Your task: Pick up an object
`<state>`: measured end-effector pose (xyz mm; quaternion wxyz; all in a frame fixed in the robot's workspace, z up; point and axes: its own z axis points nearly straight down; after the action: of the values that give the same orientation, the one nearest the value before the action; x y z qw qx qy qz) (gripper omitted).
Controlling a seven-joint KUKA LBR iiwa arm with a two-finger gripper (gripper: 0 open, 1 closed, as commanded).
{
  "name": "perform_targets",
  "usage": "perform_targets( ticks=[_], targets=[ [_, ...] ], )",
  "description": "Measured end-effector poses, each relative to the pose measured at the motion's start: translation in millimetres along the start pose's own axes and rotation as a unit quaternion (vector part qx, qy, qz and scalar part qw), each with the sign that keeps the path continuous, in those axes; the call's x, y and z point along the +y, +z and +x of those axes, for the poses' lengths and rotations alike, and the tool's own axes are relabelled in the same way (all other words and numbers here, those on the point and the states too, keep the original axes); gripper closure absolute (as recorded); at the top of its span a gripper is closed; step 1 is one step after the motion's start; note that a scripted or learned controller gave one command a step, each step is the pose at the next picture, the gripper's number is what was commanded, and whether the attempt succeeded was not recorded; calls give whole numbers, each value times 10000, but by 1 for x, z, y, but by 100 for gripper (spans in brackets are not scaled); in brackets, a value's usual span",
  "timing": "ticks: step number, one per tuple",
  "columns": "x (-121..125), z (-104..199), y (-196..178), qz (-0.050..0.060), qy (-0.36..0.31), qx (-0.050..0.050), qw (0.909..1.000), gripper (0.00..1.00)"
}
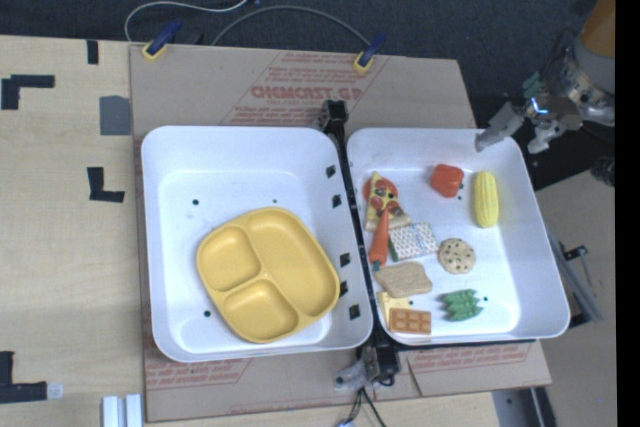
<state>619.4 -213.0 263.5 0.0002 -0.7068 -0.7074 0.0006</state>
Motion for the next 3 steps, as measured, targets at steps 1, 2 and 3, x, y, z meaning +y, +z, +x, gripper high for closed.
perform_targets(
  ticks=[1, 2, 3],
  targets=[
    [8, 22, 142, 63, -5, 21, 10000, 0],
    [50, 51, 182, -4, -20, 1, 10000, 0],
    [41, 45, 178, -11, 0, -9, 10000, 0]
  ],
)
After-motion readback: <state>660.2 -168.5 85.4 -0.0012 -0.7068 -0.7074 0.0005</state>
